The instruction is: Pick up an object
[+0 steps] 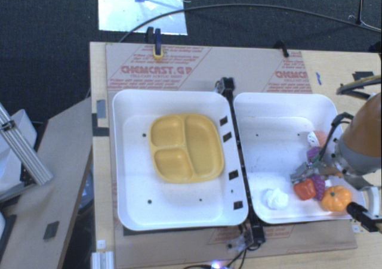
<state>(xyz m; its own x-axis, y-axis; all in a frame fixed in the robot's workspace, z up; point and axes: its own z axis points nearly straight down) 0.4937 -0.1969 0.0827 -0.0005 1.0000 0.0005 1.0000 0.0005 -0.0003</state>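
Note:
The right bin (280, 113) holds several small toys near its front right corner. Among them are a red-orange pepper-like toy (305, 189), a purple grape bunch (320, 186), an orange pumpkin (336, 198) and a white lump (276, 198). A peach and white piece (315, 138) and a small purple piece (312, 154) lie further back. My gripper (305, 172) reaches in from the right, low over the bin. It sits just above the red-orange toy and the grapes. The arm's body hides part of this cluster.
The left bin (131, 142) holds a yellow divided plate (185, 147). Black clips (230, 157) run along the ridge between the two bins. The arm's orange band (365, 133) hangs over the right bin's right wall. A cable (239, 6) crosses the floor behind the bench.

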